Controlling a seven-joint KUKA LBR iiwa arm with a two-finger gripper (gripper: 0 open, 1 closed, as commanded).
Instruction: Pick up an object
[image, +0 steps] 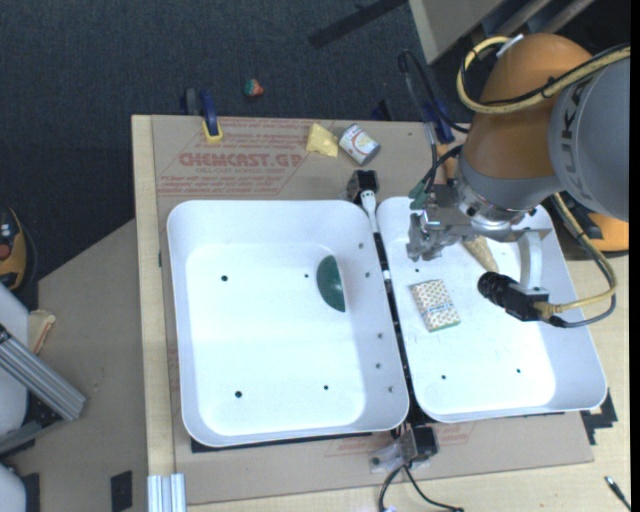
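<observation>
My gripper (428, 243) hangs over the back left part of the right bin (520, 390), its metal fingers pointing down. A speckled, patterned block (435, 303) lies on the bin floor just in front of the gripper, apart from it. A tan stick-like object (483, 254) pokes out from under the wrist, to the gripper's right. In the left bin (250, 400) a dark green oval object (332, 283) rests near the right wall. Nothing is visible between the fingers.
A black cable connector (505, 293) hangs from the arm over the right bin. On the board behind the bins lie a yellow piece (322, 141) and a small white box (359, 144). A black clip (363, 186) sits at the bins' shared back edge.
</observation>
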